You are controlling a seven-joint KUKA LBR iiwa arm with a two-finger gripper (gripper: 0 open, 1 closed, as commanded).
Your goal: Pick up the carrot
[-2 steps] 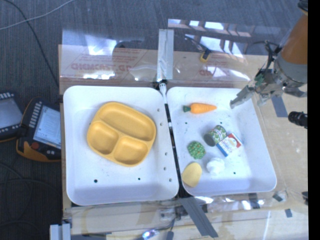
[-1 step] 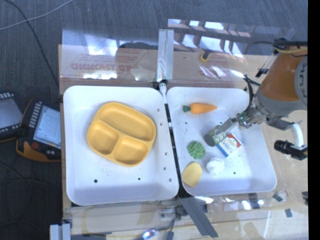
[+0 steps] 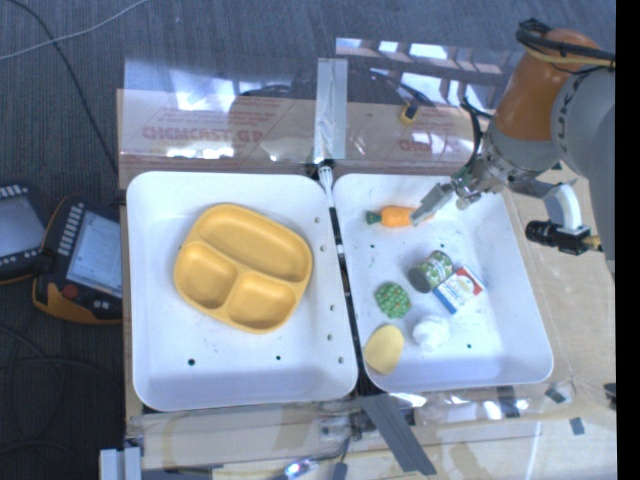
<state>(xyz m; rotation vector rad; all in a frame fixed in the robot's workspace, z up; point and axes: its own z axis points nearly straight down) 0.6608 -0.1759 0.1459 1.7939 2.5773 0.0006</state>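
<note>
The carrot [image 3: 395, 217], small and orange with a green stub at its left end, lies near the back of the right bin [image 3: 500, 238]. My gripper [image 3: 427, 209] reaches in slantwise from the right, low over the bin. Its tip is just right of the carrot's thick end, close to it or touching; I cannot tell which. Nothing is visibly lifted off the bin floor.
In front of the carrot lie a green can [image 3: 432, 270], a small white and red carton [image 3: 459, 289], a green knobbly ball [image 3: 392, 299], a white lump [image 3: 432, 333] and a yellow lump [image 3: 384, 347]. A yellow divided plate [image 3: 243, 266] sits in the left bin [image 3: 160, 358].
</note>
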